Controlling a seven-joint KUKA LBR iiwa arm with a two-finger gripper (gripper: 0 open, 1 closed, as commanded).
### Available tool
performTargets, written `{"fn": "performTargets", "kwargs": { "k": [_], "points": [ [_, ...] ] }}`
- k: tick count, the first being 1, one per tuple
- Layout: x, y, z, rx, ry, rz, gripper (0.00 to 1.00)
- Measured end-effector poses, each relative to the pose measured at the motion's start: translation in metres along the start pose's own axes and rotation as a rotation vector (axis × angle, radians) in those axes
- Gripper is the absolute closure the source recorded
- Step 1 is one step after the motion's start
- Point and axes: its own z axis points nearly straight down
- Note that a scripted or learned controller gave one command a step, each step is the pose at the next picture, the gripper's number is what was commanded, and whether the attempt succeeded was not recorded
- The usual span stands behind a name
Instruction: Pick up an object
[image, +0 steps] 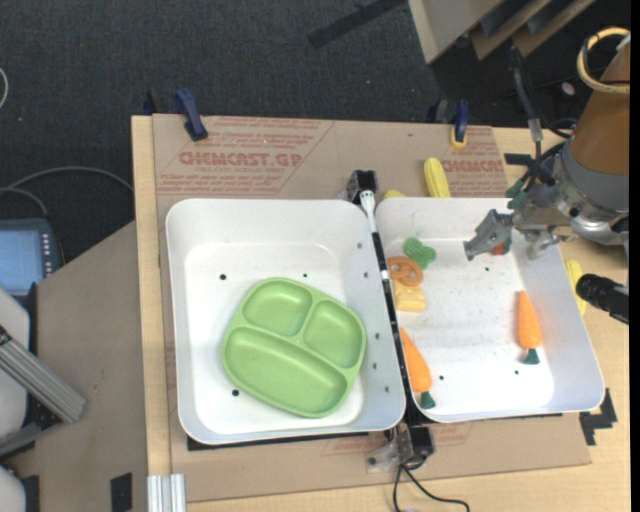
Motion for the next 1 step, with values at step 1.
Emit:
{"fn": "performTargets", "kwargs": {
  "k": [1],
  "points": [
    [0.0537,0.0615,0.0942,0.007,0.003,-0.006,0.00]
  ]
}}
